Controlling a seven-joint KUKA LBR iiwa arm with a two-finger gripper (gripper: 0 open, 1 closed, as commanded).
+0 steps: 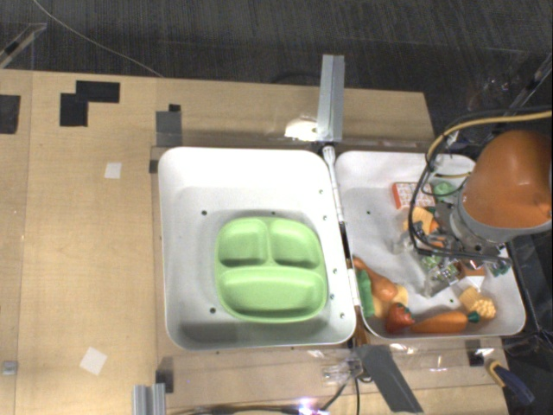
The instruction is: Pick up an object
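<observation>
Robot lab: wooden bench [78, 258], white bins [186, 180]

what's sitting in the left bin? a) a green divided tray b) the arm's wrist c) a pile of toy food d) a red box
a: the green divided tray lies alone on the floor of the left bin, while the toy food is clustered in the right bin, under the arm.

Green divided plate [270, 268] sits mid left bin [186, 232]. Bins rest on a wooden bench [78, 258]. Black patches [86, 102] near its far-left corner.
</observation>
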